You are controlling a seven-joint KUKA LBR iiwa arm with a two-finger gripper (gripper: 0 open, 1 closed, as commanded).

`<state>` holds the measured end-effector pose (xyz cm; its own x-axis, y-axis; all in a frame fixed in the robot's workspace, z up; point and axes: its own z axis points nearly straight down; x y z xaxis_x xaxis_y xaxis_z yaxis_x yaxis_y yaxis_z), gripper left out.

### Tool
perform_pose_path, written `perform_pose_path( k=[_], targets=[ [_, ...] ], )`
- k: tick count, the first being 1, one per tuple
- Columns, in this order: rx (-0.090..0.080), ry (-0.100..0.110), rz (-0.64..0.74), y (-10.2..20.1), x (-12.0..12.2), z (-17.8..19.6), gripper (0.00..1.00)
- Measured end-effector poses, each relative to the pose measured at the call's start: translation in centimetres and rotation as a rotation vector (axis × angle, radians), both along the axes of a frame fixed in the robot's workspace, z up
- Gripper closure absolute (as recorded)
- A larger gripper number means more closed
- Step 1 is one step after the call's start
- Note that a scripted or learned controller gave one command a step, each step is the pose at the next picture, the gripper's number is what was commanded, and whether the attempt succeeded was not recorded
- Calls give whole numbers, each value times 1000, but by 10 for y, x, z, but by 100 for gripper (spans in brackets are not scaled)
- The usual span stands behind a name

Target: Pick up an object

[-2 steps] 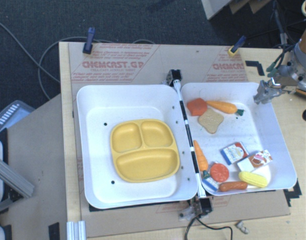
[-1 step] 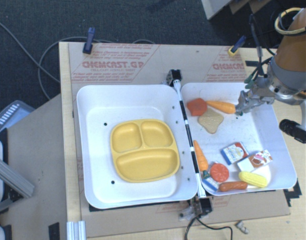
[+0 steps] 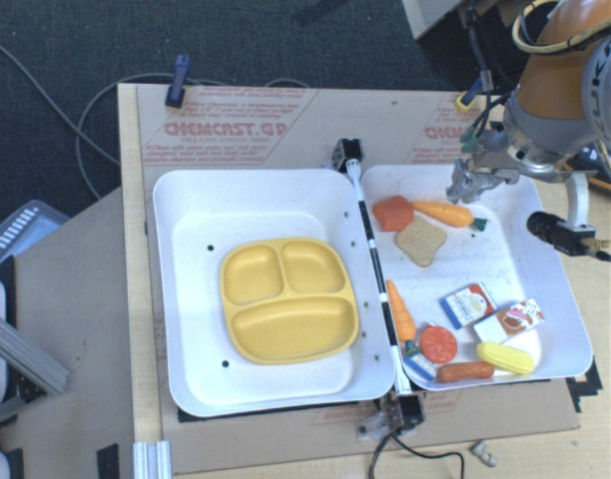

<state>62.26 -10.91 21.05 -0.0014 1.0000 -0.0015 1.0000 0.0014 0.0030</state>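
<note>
The bench (image 3: 286,118) fills most of the view, its near corners cut off by the bottom edge. On it the left bin (image 3: 186,228) holds a yellow tray (image 3: 289,298) with three hollows, with bare white floor all around it. The right bin (image 3: 545,267) touches it along a shared rim. The arm (image 3: 565,58) enters at two o'clock, its upper part cut by the frame. The gripper (image 3: 469,186) hangs over the right bin's far rim, just above a carrot (image 3: 443,213); nothing is seen between its tips, but whether they are spread or closed is too blurred to tell. A red piece (image 3: 393,214) and a bread slice (image 3: 421,240) lie beside that carrot. Toward five o'clock, small food pieces (image 3: 475,337) crowd the near corner; the bin's middle has open floor.
</note>
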Motion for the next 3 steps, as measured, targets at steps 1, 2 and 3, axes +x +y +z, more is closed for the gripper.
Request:
perform_pose_path(
  k=[1, 2, 3],
  targets=[
    [1, 0, 0, 26, 39, -26, 100],
    [1, 6, -2, 2, 10, -75, 100],
    [1, 4, -1, 2, 10, -74, 0]
  ],
)
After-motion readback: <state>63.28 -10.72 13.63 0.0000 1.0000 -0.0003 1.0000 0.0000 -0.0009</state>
